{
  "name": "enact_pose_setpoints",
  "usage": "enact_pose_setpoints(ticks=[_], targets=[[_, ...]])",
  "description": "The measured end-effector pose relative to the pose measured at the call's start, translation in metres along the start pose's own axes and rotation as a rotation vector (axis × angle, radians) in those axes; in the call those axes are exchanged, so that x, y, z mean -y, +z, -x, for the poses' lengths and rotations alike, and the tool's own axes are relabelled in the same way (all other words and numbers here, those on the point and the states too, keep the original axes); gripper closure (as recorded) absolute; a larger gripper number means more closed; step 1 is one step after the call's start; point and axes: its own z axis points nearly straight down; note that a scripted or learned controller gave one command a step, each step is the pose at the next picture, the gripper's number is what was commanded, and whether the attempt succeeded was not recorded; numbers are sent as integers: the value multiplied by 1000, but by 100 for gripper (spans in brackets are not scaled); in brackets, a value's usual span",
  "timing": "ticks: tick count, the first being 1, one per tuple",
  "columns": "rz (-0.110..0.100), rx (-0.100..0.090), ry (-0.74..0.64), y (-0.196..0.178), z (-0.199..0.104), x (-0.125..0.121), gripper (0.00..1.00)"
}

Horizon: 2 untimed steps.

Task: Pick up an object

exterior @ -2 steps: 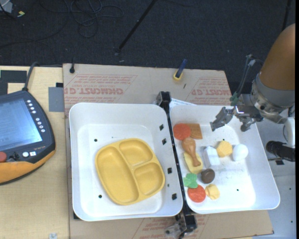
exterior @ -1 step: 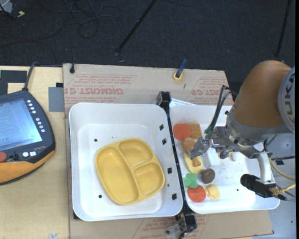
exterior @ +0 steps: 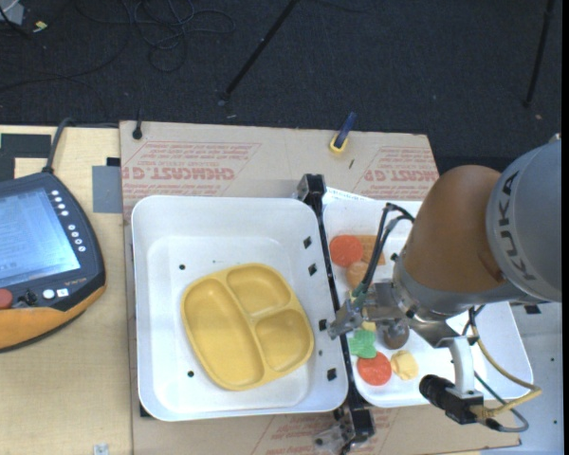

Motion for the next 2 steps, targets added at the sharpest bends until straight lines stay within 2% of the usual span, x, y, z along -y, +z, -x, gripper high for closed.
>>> enact_pose_setpoints(ticks=[1,2], targets=[[3,2,9,-12,4,-2,100],[5,0,-7,-1,-109,-2,100]])
